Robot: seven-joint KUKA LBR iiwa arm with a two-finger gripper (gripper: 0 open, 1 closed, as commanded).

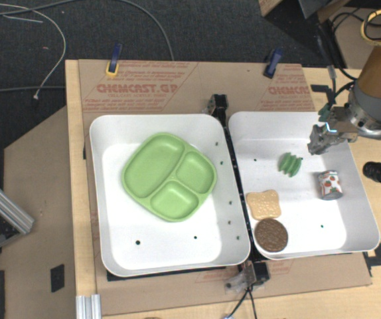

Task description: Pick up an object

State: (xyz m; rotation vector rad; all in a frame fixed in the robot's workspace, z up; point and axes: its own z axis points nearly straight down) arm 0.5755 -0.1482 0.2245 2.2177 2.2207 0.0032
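The right bin (pixel 350 244) holds a small green ridged item (pixel 289 164), a red and white can (pixel 330 185), a tan cracker-like piece (pixel 264 204) and a round brown cookie (pixel 271 234). My gripper (pixel 319 141) hangs over the bin's upper right part, just up and right of the green item and above the can. Nothing shows between its fingers. The left bin (pixel 111 244) carries a green divided plate (pixel 169 176).
The two white bins sit side by side on a cardboard-covered bench, held by blue clamps (pixel 115 57) at the back edge. A black clip (pixel 218 104) stands between the bins at the top. Cables lie on the dark floor beyond.
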